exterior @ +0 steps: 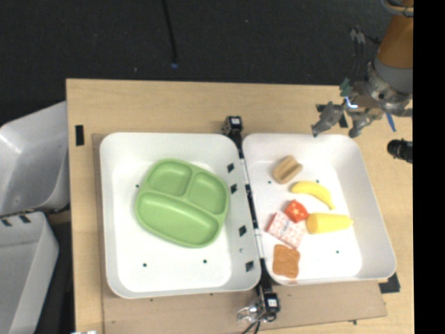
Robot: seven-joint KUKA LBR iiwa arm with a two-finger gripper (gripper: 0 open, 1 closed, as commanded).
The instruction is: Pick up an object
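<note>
The banana (313, 193) looks like the easiest thing to lift, and it lies in the right bin (368, 207), roughly in the middle of that bin's floor. It looks like a toy: light, stiff and smooth-skinned, so I'd guess it could slide out of a careless squeeze. The best hold, to my eye, is across its thick middle, with the fingers closing on the two long sides rather than at the tapered ends.

Taking the banana as the mark: a tan bread roll (286, 169) sits just beside it toward the far rim; a yellow corn-like piece (329, 223) lies just beside it on the near side; a small red piece (297, 211) is near it toward the divider between the bins, touching a pink-and-white checked packet (286, 229). An orange toast-like slab (286, 261) lies further off, by the bin's near rim. All seem small, hard toys, not fragile. A green divided plate (182, 202) rests in the left bin (115, 256), well apart from the banana.

The arm comes in from the right, and its pincer (343, 119) hangs over the bench (208, 96) just outside the right bin's far rim, well apart from the banana. Its fingers look spread and released, with nothing between them. By my reckoning the pick has not begun; the pincer would need to come inward over the bin and drop.
</note>
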